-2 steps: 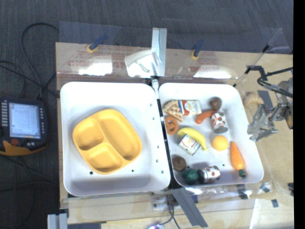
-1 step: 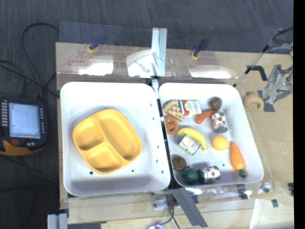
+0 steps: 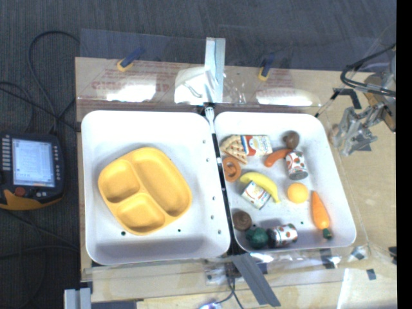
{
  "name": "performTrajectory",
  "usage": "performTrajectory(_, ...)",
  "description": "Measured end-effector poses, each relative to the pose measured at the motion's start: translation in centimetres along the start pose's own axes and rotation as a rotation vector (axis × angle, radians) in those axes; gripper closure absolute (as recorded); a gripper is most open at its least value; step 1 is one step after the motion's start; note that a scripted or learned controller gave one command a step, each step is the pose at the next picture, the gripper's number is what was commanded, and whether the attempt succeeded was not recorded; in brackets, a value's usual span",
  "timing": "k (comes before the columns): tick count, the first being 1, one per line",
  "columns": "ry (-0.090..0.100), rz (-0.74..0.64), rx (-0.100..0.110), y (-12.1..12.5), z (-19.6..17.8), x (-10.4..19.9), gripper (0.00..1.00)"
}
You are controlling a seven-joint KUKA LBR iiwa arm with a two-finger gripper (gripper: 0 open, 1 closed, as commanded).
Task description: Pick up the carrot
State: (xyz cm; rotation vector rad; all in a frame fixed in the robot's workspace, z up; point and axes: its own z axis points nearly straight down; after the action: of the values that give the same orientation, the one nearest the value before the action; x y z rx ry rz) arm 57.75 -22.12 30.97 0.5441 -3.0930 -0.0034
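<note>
**Carrot waits at crowded bin's edge as arm hangs back**

The carrot (image 3: 320, 212), orange with a dark green stub at its near end, lies lengthwise along the right wall of the right-hand bin (image 3: 337, 172), close to that bin's near right corner. An orange fruit (image 3: 297, 192) sits just beside its upper end, and a small can (image 3: 282, 235) lies near its green tip. Further in are a banana (image 3: 262, 182), a red-and-white can (image 3: 296, 165), a reddish sausage-like piece (image 3: 277, 156), a waffle (image 3: 233, 149) and a dark green vegetable (image 3: 258, 238). The left-hand bin (image 3: 96, 192) carries a yellow divided tray (image 3: 144, 188).

The gripper (image 3: 354, 132) hangs over the tabletop (image 3: 376, 198) outside the right bin's far right corner, well apart from the carrot. How wide its jaws stand cannot be told from this slanted view.

The main risk is the wall. The carrot lies so near it that a finger coming down on that side could strike the rim or find no room, so a grasp across the carrot's width looks awkward. A descent aimed slightly inward could nudge the orange fruit instead, or roll the carrot. Its tapered, smooth shape could also slip from a pinch made near either end. The reddish piece near the far wall resembles a carrot in colour and could draw a mistaken pick.
</note>
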Motion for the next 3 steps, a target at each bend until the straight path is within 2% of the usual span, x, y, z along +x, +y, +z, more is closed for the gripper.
performTrajectory(1, -0.005, -0.318, 0.005, 0.9, -3.7, 2.9, 1.00)
performTrajectory(2, -0.003, -0.604, 0.003, 0.7, -3.4, 2.0, 1.00)
performTrajectory(3, -0.005, -0.755, 0.004, -2.0, -6.9, -5.6, 1.00)
